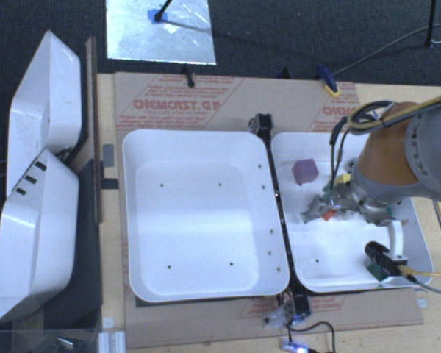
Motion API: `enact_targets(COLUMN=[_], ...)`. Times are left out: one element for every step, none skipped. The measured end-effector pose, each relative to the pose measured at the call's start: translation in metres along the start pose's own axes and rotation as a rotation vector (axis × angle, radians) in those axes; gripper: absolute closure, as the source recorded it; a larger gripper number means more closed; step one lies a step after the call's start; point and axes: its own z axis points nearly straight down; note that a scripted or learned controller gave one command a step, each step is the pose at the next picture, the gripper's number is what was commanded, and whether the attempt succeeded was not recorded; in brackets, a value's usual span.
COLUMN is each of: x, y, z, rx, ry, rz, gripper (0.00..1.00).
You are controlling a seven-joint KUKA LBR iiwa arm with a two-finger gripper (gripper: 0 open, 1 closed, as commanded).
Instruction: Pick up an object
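View from above the table, nearest edge first. The right bin [336, 268] carries the work; the left bin [198, 219] lies just beside it, their rims touching along the middle. The hand [314, 212] is low over the middle of the right bin, reached in from the right under the grey and orange arm [397, 160]. Whether the hand is open or closed cannot be told from this angle. A small orange piece [328, 214] shows right at the hand, though no grip on it can be confirmed. Beyond it, towards the far wall, a purple block [304, 171] sits apart from the hand and clear of the bin walls.

Judged step: closing on a thing at the bin floor. A sound grasp would centre the hand over one thing only, descend squarely to the floor, close fully, then lift straight up, clear of the rim. The purple block, compact and free-standing, looks the easier target. Farthest, a printed cardboard sheet [184, 103] underlies both bins.
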Motion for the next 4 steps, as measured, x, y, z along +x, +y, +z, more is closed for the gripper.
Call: enact_targets(x=[0.0,-0.001,-0.005,-0.005], y=[0.001,-0.007,-0.006,-0.006], z=[-0.013,-0.064,-0.126,-0.145], rx=[-0.005,-0.008,-0.01,-0.006], ry=[-0.001,-0.001,-0.001,-0.001], rz=[0.0,0.0,0.0,-0.001], gripper=[1.0,1.0,1.0,1.0])
